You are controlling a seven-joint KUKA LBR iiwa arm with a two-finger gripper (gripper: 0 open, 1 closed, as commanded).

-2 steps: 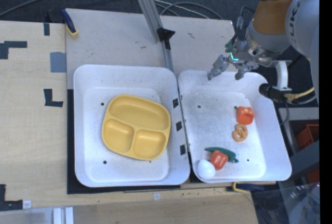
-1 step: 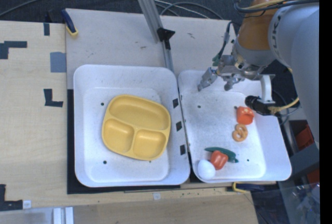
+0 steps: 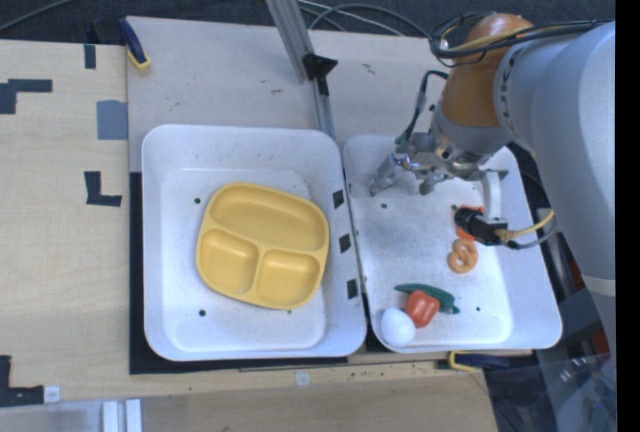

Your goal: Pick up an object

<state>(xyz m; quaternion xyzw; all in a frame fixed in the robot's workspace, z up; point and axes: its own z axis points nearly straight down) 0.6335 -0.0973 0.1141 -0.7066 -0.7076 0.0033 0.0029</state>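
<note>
Your end effector (image 3: 405, 178) hung over the right bin (image 3: 520, 320), fingers spread w/ nothing between; pretzel (image 3: 462, 258), pepper (image 3: 422, 304) & egg (image 3: 398, 327) lay apart.

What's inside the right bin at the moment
In the right bin: a white egg, a red pepper toy, a pretzel and the gripper. The arm covers the far right corner.

Single fixed camera above bench (image 3: 60, 220), slanted downward, both bins (image 3: 170, 320) framed, moderately near.
</note>
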